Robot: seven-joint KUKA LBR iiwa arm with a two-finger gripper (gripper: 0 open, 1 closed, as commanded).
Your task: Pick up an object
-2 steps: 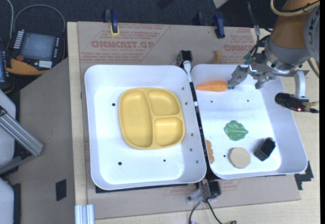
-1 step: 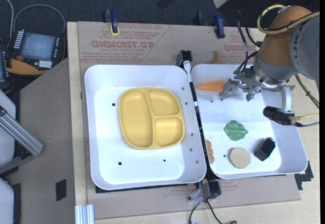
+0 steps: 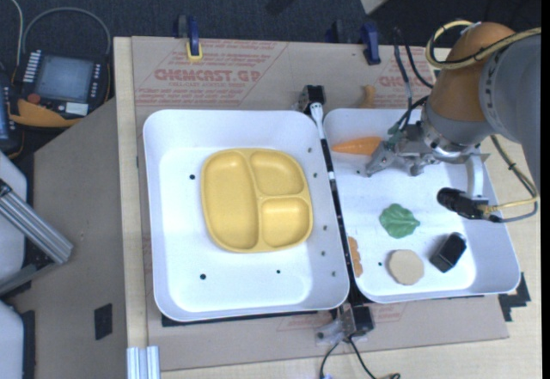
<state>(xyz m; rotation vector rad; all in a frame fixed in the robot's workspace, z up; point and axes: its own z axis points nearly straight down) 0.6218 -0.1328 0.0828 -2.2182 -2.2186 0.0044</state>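
Four loose pieces lie in my right bin (image 3: pixel 491 281): an orange carrot (image 3: pixel 357 145) at its far left, a green leaf (image 3: pixel 399 220) mid-bin, a tan round (image 3: pixel 405 266) and a black block (image 3: pixel 448 252) near. My gripper (image 3: pixel 397 155) hangs just right of the carrot, likeliest target; whether it is spread or closed I cannot tell. One yellow divided plate (image 3: pixel 256 198) fills the left bin (image 3: pixel 168 214).

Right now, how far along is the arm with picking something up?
Nothing looks picked up yet. The gripper hangs over the right bin, near the orange carrot-like piece. The green leafy piece, tan round piece and black block lie in that bin. Grasping and lifting remain.
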